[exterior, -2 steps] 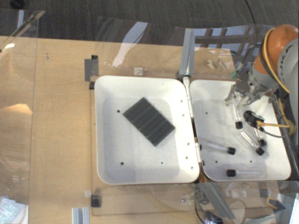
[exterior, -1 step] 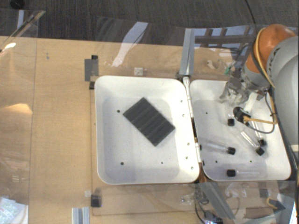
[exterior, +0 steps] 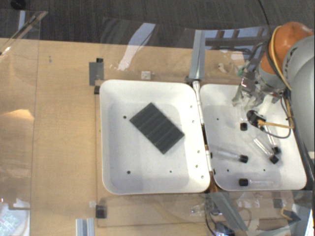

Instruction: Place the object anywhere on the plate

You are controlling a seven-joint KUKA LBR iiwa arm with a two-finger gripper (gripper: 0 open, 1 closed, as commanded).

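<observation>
worktop point(exterior: 54, 146) is carrying two white bins side by side | left bin point(exterior: 110, 146) is sitting at 9 o'clock of right bin point(exterior: 295, 181) | rims touching

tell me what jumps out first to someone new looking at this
The dark ridged plate lies at a slant in the left bin. At the right bin's far right corner is the arm with its orange band, above a scatter of small clear tubes with black caps.

bins point(exterior: 110, 132): matt white plastic | plate point(exterior: 157, 128): dark, ribbed, matt | bench point(exterior: 59, 146): wood
</observation>
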